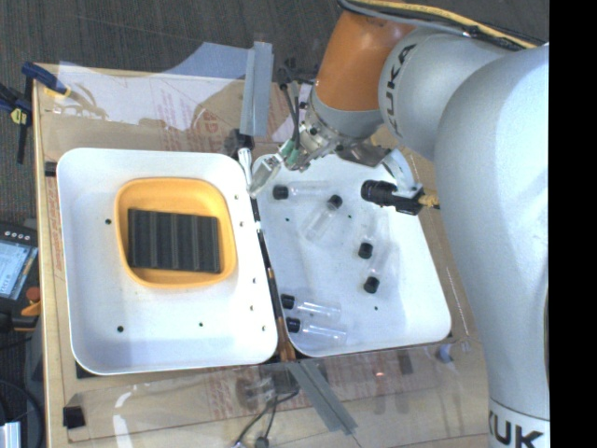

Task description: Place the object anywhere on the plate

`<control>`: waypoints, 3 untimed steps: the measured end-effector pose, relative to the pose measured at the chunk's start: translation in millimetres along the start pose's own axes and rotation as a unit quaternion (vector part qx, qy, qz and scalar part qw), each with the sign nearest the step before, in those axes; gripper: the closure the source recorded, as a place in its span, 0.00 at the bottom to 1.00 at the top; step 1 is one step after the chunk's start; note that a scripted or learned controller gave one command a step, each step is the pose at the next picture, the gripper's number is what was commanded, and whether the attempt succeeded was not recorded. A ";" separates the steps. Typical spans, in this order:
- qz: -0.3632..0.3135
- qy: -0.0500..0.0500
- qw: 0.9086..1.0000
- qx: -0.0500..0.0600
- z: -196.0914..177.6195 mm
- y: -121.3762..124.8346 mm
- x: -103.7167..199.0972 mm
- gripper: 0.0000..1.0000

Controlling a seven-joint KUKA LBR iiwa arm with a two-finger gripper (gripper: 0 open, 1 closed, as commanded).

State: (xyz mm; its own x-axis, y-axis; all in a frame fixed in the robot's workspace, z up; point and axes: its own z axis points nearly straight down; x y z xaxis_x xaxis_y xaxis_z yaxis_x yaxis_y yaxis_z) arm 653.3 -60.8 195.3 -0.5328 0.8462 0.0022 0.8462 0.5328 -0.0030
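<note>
clear plastic vials [320, 224] lie scattered in the right bin [424, 287], well apart from the yellow plate [173, 196] at frame left. my gripper [266, 169] hovers at the bin's upper left corner; i cannot tell its state. i fear it clips the rim.

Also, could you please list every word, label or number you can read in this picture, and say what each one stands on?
"KU": bottom of the grey arm, cut off by the picture's edge.
"KUKA": on the arm beside its orange band, seen at a slant, only partly legible.
Faint reddish print on the sheet under the bins: too blurred to read.
Screen of the device at the left edge: too small to read.
</note>
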 end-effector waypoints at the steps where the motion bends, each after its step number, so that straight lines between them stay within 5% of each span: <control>1: 0.167 -0.001 0.986 -0.001 2.8 -7.4 -8.0 0.00; 2: 0.230 -0.001 0.973 -0.001 2.9 7.9 15.0 0.00; 3: 0.246 0.000 0.969 0.001 -8.2 -13.1 29.7 0.00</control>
State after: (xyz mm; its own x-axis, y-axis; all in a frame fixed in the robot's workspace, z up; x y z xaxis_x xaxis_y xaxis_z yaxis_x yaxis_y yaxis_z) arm 626.4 -42.6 203.6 -0.0638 0.9980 0.0005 0.9979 0.0638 -0.0051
